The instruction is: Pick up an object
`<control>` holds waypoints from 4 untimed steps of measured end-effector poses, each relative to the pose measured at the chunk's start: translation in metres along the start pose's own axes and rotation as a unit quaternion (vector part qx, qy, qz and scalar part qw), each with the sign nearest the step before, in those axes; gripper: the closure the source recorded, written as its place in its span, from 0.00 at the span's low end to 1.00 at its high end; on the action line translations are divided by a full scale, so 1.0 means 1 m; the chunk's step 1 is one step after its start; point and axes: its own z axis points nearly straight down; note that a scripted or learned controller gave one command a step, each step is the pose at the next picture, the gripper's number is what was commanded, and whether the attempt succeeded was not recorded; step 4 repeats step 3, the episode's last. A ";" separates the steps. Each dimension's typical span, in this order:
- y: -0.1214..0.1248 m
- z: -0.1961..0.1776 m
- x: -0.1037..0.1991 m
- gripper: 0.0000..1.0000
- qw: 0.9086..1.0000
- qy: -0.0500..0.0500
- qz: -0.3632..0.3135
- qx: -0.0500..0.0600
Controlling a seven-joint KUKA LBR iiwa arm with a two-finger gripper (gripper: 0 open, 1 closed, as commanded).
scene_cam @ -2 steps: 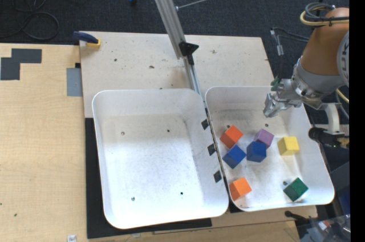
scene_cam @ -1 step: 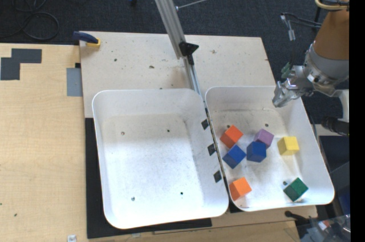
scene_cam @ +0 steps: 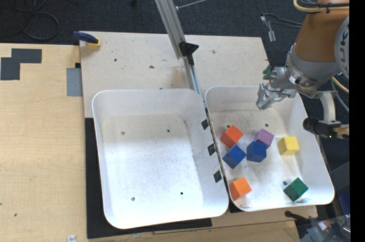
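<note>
The robot's claw (scene_cam: 267,99) hangs over the far end of the right bin (scene_cam: 319,178), its opening impossible to judge and nothing visibly held, before an apparent descent toward the purple block (scene_cam: 264,136) and neighbouring blocks lying nearer the camera.

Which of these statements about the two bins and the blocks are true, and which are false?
1. All the blocks lie in the right bin. True.
2. There are two orange blocks. True.
3. The green block touches the yellow block. False: they lie well apart.
4. The gripper holds the purple block. False: it hangs above the bin's far end, and the block lies on the bin floor.
5. Two blue blocks lie side by side. True.
</note>
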 end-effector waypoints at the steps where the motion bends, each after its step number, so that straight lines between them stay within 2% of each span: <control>1: -0.009 0.012 0.055 1.00 1.000 0.000 -0.001 0.001; 2: -0.024 0.006 0.115 1.00 1.000 0.000 -0.001 0.001; 3: -0.027 0.007 0.170 1.00 1.000 0.000 -0.001 0.001; 4: -0.027 0.007 0.170 1.00 1.000 0.000 -0.001 0.001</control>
